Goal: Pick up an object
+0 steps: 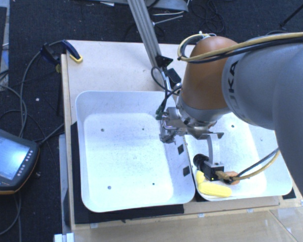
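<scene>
Far left, on the dark carpet, a teach pendant (pixel 10 160), screen facing up, among loose black cables. Next, at the back left corner of the pale wooden bench (pixel 116 64), a clamp (pixel 66 50) with a yellow-tipped handle. On the bench, the left bin (pixel 126 155), white, speckled with fine dark dust. Behind it, a slanted aluminium strut (pixel 143 29) running up to the top edge. Right at the divide between the two bins, over the left bin's right wall, the gripper (pixel 168 134): largely hidden under the wrist, so cannot tell how far open, and nothing seen in its grasp. Further right, a yellow banana-shaped object (pixel 214 189), flat in the near left corner of the right bin (pixel 247 145), against the front wall, near the gripper but apart from it. Above all this, the grey arm (pixel 262 84) with its orange band, reaching in from the right.
</scene>
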{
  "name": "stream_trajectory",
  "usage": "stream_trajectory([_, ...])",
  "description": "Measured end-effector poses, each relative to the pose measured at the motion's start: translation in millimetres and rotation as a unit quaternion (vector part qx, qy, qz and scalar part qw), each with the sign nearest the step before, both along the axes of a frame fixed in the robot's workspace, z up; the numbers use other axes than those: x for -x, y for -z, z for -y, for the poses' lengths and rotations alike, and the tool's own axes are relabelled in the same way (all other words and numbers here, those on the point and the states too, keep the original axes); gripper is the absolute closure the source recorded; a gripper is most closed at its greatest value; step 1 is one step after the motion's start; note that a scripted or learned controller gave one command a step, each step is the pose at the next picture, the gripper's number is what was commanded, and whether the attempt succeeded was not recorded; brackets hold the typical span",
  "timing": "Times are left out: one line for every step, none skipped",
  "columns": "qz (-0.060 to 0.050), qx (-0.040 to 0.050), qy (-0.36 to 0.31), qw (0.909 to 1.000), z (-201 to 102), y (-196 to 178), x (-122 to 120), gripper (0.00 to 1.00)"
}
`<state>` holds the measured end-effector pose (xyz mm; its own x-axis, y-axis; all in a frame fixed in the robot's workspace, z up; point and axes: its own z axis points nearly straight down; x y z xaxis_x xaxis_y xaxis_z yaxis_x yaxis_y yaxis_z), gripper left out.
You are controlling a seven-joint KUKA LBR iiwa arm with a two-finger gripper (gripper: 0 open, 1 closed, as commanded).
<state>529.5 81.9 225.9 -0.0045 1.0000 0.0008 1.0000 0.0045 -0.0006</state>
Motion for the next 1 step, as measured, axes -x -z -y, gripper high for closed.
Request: stream_trajectory([0.0,0.0004,0.002,1.0,2.3,-0.3,-0.4,0.0])
